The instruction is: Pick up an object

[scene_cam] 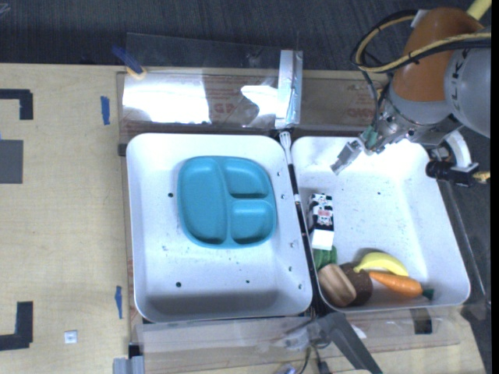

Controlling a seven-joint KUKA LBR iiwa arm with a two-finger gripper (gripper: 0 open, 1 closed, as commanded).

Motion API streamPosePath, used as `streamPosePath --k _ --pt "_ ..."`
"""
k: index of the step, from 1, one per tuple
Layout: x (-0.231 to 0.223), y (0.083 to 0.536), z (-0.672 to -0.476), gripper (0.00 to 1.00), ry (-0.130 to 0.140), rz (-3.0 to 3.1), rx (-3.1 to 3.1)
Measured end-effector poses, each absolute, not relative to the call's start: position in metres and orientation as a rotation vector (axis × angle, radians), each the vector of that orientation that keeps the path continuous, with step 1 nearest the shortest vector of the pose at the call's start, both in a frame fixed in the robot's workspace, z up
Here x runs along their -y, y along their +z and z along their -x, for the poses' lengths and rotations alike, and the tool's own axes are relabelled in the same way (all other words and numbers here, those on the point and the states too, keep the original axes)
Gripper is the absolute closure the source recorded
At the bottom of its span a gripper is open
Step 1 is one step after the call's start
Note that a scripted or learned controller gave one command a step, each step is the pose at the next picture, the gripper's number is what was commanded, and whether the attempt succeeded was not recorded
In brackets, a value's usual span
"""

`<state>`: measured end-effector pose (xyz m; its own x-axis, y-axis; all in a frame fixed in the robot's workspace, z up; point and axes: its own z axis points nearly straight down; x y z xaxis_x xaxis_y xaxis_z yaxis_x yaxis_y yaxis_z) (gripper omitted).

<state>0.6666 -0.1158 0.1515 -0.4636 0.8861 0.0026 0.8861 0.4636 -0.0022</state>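
Your pincer [348, 156] hangs at the 12 o'clock end of the right bin [448, 232], low over bare white floor; nothing sits between its tips. Whether it stands apart or together you cannot tell from this slant, the tips blur into glare.

Candidates lie at the far end, 6 o'clock of that bin: banana [382, 262], carrot [396, 284] touching just below it, a brown rounded piece [337, 284] beside them at 7 o'clock, a green scrap [324, 256] above that. A black-and-white carton [321, 211] lies along the 9 o'clock wall. The blue divided plate [228, 201] sits in the left bin [148, 232].

Risks to watch:
- Close here and you clamp air; the goods are well apart from the tool
- Banana, carrot and brown piece crowd each other; a descent likely strikes two, nudging one aside
- Carton hugs the wall; one fingertip may hit the rim
- Corner pile near the 6 o'clock wall leaves little room for the wrist
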Motion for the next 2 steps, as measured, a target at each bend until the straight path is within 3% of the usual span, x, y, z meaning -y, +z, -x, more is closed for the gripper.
streamPosePath --k 1,2 --pt "0.1054 0.0849 -0.6625 0.0 0.016 1.503 2.737" --pt "0.1011 0.0849 -0.6672 0.0 -0.001 1.967 2.447"
